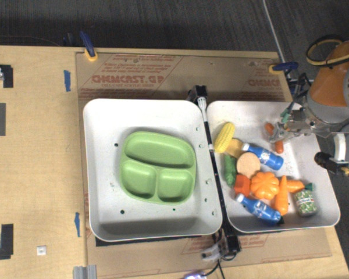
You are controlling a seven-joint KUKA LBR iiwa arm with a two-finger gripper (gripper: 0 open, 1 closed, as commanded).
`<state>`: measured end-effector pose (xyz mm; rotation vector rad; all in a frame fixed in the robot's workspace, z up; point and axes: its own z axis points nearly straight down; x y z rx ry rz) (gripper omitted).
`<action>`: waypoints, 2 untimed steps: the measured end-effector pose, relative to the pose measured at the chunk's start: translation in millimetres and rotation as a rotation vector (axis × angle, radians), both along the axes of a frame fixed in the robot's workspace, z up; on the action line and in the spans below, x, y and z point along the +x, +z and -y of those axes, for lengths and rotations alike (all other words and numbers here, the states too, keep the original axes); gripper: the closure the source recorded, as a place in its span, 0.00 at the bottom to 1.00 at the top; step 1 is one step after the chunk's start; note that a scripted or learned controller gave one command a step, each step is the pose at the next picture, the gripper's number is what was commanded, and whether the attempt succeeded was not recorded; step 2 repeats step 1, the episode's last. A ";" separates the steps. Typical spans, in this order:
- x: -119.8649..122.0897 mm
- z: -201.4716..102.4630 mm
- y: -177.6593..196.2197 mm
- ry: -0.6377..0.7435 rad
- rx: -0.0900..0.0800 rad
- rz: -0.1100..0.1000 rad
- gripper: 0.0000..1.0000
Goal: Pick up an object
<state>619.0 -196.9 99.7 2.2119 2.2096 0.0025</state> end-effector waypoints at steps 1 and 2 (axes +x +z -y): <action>16.3 -80.4 74.8 0.002 0.009 -0.010 1.00; 16.3 -80.4 74.8 0.002 0.009 -0.010 1.00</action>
